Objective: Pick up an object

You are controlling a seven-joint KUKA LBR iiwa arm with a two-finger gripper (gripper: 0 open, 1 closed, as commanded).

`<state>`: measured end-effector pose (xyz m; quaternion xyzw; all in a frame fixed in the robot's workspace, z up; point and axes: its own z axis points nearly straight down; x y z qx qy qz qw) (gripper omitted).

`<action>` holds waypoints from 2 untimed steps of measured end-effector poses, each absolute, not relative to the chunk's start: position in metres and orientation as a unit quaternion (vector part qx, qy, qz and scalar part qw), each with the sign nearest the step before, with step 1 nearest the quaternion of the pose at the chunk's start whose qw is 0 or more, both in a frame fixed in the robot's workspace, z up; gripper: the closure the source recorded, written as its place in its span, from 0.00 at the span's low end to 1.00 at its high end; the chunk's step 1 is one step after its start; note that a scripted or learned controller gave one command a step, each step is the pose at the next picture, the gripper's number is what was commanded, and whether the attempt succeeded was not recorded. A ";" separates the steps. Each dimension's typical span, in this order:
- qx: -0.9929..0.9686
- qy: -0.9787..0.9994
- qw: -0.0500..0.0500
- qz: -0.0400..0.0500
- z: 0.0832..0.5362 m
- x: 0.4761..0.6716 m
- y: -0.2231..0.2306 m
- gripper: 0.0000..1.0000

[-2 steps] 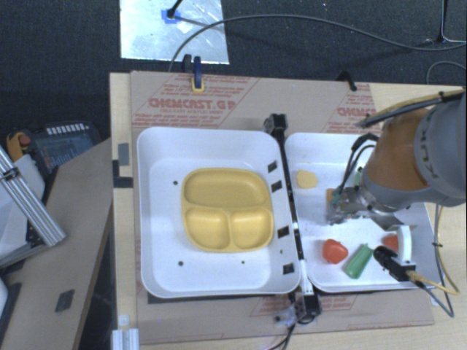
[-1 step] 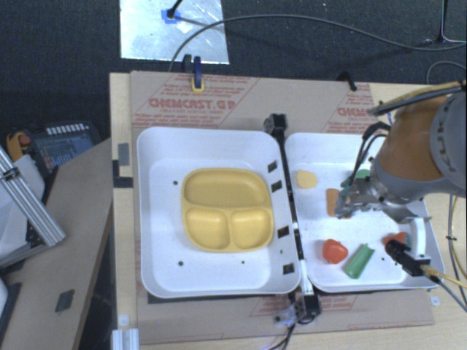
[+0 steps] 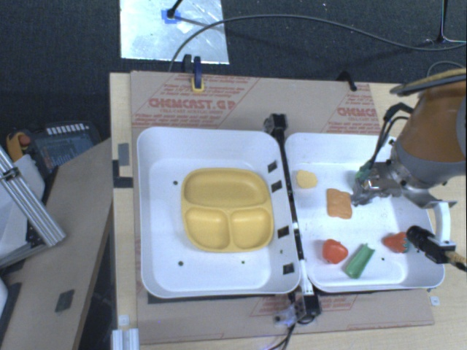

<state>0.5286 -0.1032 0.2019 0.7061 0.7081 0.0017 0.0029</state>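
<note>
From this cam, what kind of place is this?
Probably a robot lab test bench: two white bins on a cardboard sheet, toy food pieces in the right one, loose cables, and the arm's hand reaching in.

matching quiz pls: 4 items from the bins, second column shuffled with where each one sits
Column 1:
1. yellow tray
2. green piece
3. pale yellow piece
4. orange piece

Column 2:
A. right bin, near front edge
B. right bin, back left corner
C. left bin, centre
D. right bin, just left of the gripper

Pairs: 1-C, 2-A, 3-B, 4-D
</note>
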 end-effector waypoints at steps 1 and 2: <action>0.705 0.709 0.003 0.002 0.254 0.523 -0.097 1.00; 0.704 0.710 0.001 0.001 0.257 0.532 -0.051 1.00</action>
